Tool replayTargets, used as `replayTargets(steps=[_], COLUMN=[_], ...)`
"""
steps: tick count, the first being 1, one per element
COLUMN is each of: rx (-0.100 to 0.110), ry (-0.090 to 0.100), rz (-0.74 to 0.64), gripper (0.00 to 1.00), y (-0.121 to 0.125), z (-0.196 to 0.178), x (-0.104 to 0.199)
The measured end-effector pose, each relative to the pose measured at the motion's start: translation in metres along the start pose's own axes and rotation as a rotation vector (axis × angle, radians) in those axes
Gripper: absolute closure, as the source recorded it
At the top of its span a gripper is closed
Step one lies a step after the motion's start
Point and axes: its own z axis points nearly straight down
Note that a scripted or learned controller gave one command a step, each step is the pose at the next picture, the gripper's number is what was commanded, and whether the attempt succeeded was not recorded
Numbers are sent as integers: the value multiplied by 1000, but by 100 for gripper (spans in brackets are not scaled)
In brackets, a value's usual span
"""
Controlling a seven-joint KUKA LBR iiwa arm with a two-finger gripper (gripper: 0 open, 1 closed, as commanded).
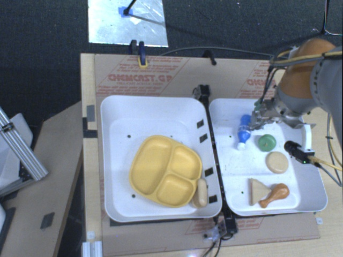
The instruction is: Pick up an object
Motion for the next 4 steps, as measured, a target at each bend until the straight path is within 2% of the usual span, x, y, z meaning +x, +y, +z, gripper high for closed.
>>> replayTargets(steps=[1,3,4], rx=[18,17,24], ry=[-1,-1,1], rz=[-1,-1,-3], gripper=[100,100,100], y=[13,19,9], z=[-51,-161,-160], x=[0,0,54])
